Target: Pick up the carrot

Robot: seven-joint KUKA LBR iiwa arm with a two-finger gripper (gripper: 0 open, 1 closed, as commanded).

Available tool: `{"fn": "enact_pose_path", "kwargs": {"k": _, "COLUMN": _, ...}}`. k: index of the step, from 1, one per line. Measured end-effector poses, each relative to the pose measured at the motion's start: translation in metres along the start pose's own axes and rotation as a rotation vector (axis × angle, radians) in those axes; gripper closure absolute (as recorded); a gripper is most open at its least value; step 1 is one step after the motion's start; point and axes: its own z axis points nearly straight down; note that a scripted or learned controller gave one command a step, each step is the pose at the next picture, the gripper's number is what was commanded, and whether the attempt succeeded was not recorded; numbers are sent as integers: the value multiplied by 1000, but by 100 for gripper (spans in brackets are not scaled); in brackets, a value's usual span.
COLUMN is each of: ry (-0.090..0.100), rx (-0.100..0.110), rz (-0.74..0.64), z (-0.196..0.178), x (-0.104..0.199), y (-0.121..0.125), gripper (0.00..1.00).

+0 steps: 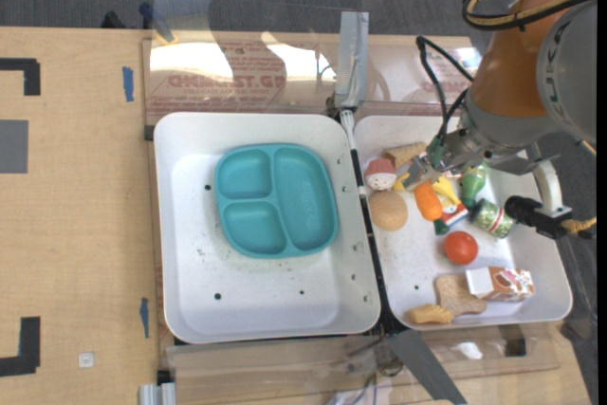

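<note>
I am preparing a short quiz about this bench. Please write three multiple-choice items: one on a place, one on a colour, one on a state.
1. Where does the teal plate lie?
A. left bin
B. right bin
C. on the bench outside the bins

2. What colour is the tomato?
A. green
B. red
C. blue

3. How does the carrot stand now?
A. on the plate
B. lying in the right bin below the claw
C. in the left bin

Key: 1 A, the plate lies in the left bin. 2 B, it is plainly red. 3 B, it lies among the toy food there.
</note>
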Motion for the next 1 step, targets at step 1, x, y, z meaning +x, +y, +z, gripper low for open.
{"fn": "enact_pose_path", "kwargs": {"k": 1, "ry": -2, "rx": 2, "rz": -1, "z": -8, "x": 0, "y": 0, "gripper": 100}}
